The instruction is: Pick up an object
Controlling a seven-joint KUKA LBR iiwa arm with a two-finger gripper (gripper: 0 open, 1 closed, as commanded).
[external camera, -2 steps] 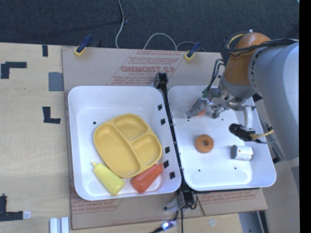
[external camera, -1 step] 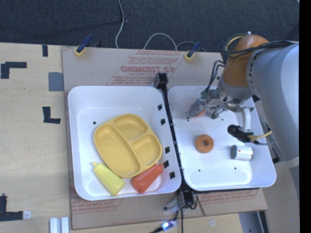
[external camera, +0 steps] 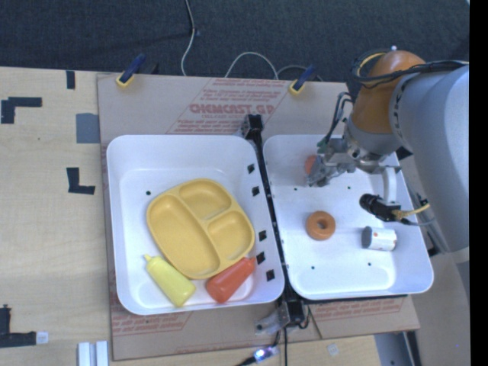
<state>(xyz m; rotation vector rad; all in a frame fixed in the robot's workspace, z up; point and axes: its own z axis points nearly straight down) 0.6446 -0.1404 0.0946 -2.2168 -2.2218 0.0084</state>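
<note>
1 gripper (external camera: 324, 168) low in rt bin (external camera: 404, 280) | jaws' gap can't tell | by small red obj (external camera: 311, 162)

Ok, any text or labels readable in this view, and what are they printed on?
"CHEMCAST" in red outline letters, followed by what looks like "GP", on the brown cardboard sheet behind the bins.
A smaller red line under it: too blurred to read.
The white cylinder, yellow divided plate and orange ring carry no readable marks.
</note>
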